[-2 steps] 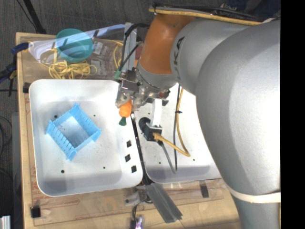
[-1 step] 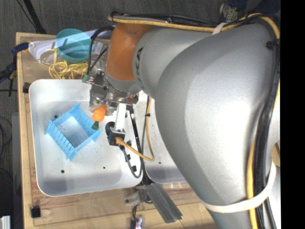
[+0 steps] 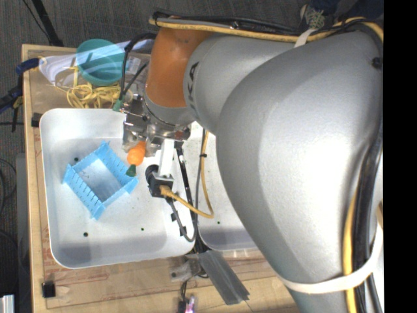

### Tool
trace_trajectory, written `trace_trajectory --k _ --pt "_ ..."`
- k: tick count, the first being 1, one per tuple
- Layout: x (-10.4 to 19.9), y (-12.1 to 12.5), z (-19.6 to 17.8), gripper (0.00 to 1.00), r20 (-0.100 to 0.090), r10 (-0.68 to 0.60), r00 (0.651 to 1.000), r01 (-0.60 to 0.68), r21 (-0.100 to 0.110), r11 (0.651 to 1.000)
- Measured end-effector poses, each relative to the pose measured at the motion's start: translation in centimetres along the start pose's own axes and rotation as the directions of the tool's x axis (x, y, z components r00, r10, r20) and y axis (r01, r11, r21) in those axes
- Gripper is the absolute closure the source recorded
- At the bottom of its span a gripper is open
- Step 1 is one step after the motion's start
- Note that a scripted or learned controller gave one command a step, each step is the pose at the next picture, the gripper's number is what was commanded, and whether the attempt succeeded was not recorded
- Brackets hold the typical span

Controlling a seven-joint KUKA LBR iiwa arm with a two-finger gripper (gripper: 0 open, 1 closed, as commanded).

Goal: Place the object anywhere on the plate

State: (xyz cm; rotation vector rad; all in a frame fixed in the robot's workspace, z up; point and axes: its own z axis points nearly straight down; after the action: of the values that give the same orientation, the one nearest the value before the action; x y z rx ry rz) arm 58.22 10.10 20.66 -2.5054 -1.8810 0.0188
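**Carrot at the plate's edge, release still owed**

While the gripper [image 3: 140, 150] hovered over the left bin [image 3: 58, 129], we saw a small orange carrot [image 3: 135, 154] at its tip, just beside the blue plate [image 3: 99, 178] at the plate's two o'clock. We judged the carry nearly done, with the set-down still left. The carrot seemed pinched between the fingers, though the wrist hid much of them, so we could not be certain. At the bin's eleven o'clock lay a teal cup [image 3: 101, 60] and yellow cord [image 3: 88, 95].
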Motion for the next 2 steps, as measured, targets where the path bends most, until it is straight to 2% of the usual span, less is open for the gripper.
trace_trajectory --k 1,2 --pt "-4.0 5.7 1.6 1.0 -0.002 -0.055 0.998 0.055 -0.009 0.998" --pt "0.5 1.6 9.7 1.0 -0.007 0.198 0.98 -0.199 -0.012 0.98"
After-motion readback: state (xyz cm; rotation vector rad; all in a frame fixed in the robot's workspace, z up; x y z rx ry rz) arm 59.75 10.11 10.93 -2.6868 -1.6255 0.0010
